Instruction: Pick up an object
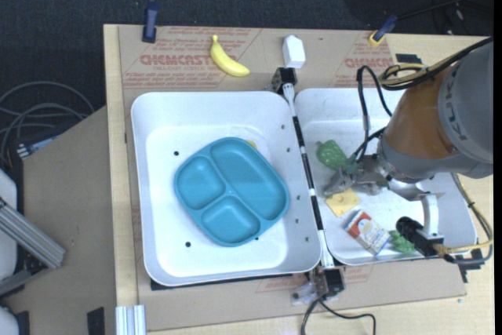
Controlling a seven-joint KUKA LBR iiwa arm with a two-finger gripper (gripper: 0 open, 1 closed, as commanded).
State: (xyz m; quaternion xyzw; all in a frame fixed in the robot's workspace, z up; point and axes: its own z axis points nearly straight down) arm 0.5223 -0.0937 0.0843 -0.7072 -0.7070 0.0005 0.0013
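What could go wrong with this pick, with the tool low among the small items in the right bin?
The tool sits between the green item and the yellow piece, which lie close together, so it may catch both or knock one aside. It is also near the right bin inner wall, where a nudged item could wedge out of reach.

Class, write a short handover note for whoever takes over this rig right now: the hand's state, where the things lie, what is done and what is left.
Hand: low in the right bin, between the green item and the yellow piece; nothing seen in its grasp.
Things: a red-and-white packet also lies in the right bin; the blue divided plate is in the left bin; a banana lies on the bench outside the bins.
Done: nothing lifted.
Left: grasp one object and raise it.
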